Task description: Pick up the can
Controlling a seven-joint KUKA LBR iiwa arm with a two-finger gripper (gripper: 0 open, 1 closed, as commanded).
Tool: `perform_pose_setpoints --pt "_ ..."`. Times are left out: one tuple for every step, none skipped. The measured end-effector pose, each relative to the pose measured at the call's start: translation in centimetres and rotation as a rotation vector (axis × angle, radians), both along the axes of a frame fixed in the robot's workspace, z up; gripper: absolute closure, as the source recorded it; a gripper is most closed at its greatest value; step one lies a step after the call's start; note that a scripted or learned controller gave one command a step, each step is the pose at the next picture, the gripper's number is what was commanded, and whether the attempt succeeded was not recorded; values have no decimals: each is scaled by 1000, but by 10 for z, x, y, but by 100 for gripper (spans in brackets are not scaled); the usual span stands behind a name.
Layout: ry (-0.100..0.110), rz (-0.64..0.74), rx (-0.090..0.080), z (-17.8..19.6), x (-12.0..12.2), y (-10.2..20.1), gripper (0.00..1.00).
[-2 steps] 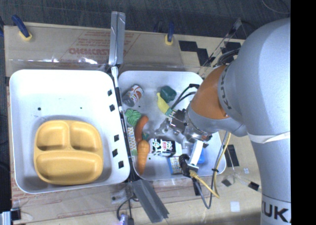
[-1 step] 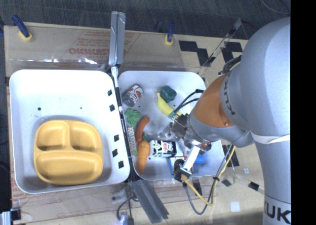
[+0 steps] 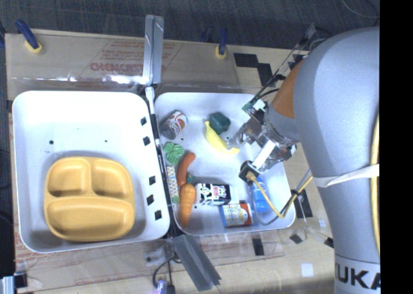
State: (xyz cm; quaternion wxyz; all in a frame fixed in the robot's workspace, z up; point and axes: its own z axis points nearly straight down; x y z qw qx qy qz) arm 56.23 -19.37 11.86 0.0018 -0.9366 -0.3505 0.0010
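Can [image 3: 174,123] apparently well apart from tool [image 3: 247,135]

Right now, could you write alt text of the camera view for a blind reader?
The gripper hovers over the right side of the right bin, apart from the can, which sits near that bin's far left corner. A banana lies between them; the left bin holds a yellow divided tray.

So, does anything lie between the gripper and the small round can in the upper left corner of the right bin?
Yes. The yellow banana and a dark green block lie in the right white bin, between the gripper and the small brown-and-white metal can. Approaching from above would probably clear both.
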Motion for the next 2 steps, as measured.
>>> perform_pose_setpoints --pt "2 -88 0 -28 67 56 0" --pt "-1 -101 0 69 55 12 0"
